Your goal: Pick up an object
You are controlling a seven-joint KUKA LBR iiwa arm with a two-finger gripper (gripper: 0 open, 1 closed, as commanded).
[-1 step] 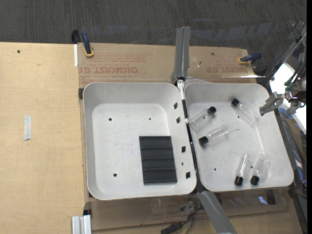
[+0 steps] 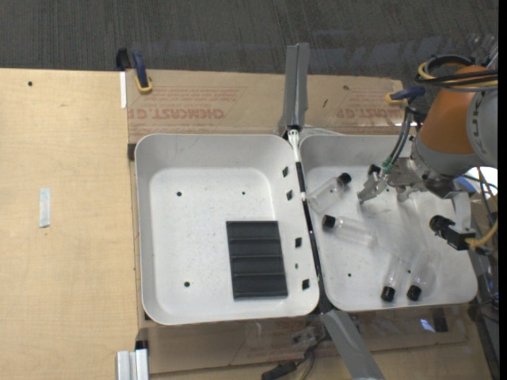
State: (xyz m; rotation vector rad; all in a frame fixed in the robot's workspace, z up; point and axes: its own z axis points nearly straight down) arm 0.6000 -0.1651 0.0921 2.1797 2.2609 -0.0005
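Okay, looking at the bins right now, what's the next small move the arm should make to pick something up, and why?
Probably a short descent with a slight shift toward the clear vial lying at the upper left of the right bin. The gripper sits just beside it, nothing shows between the fingers, and the other vials lie further off.

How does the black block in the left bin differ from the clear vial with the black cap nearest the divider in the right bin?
The black block is opaque, flat, rectangular and ridged; the clear vial is see-through and tube-shaped. The block is far larger than the vial. The block lies square to its bin; the vial lies at a slant. Both lie flat, apart from the gripper.
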